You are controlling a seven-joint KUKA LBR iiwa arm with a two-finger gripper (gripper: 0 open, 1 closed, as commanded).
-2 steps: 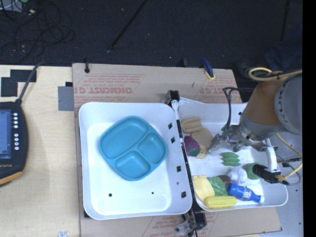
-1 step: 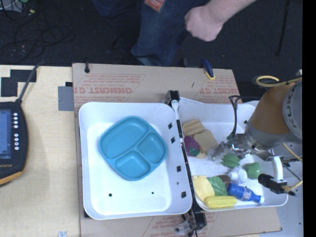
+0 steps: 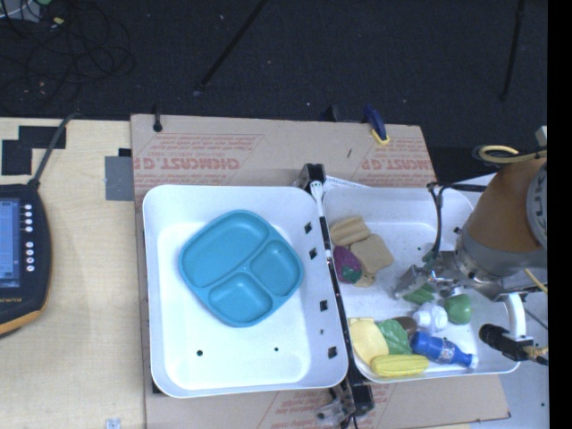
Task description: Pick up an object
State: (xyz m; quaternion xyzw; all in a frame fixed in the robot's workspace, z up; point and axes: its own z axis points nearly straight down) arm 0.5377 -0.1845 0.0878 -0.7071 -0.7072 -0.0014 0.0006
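Right bin [image 3: 393,226], near edge: yellow corn cob [image 3: 399,365]; blue bottle [image 3: 441,349] just beside it; yellow piece [image 3: 366,337] touching a green leafy piece [image 3: 394,335].
Right bin, middle: small white object [image 3: 433,315] and green round object [image 3: 459,308], side by side, just below the gripper [image 3: 427,280]. Gripper low over the bin, arm entering from the right; grip state cannot be told.
Right bin, far side: purple-green piece [image 3: 345,264]; two tan pieces [image 3: 362,241].
Left bin [image 3: 179,356]: blue three-compartment plate [image 3: 239,266].
Counter [image 3: 80,365], left edge: control pendant [image 3: 18,248].
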